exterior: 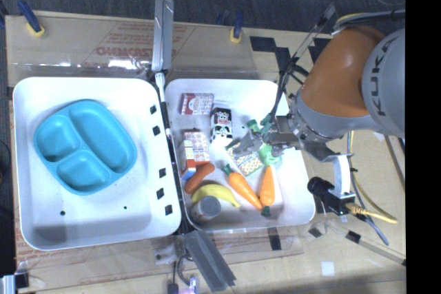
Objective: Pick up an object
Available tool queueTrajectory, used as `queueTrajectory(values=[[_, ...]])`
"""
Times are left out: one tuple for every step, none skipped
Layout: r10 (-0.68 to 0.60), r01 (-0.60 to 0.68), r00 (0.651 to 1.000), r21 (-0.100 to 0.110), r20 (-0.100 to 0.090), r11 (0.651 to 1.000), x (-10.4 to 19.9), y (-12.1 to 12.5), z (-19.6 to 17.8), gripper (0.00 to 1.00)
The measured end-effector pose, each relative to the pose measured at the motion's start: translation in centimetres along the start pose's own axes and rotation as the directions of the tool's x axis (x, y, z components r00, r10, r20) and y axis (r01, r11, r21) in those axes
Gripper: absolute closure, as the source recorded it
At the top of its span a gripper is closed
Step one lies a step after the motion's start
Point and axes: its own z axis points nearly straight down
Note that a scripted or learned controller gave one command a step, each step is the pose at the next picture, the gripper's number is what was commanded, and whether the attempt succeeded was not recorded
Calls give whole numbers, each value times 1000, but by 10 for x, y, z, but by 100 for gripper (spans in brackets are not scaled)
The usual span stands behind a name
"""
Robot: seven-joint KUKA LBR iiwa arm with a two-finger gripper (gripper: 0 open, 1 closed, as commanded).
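Observation:
My gripper [249,145] hangs low over the middle of the right bin [293,96], reaching in from the right. Under and beside it lie two orange carrots [244,190] [267,187], a patterned packet [248,162], a yellow banana [214,194] and a red-orange sausage-like piece [198,175]. Toward the bin's back are a red and white box [196,104], a small black and white carton [221,122] and a red striped box [196,147]. A round can [209,207] stands at the front. I see nothing clearly between the fingers.
The left bin [27,210] holds a blue sectioned plate [84,145]. A grey divider bar [162,34] runs between the bins at the back. Blue clamps [28,16] [236,27] hold the bench's far edge.

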Motion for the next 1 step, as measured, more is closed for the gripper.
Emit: queueTrajectory(values=[[-212, 212, 977, 0, -1, 977, -23, 6, 128, 0]])
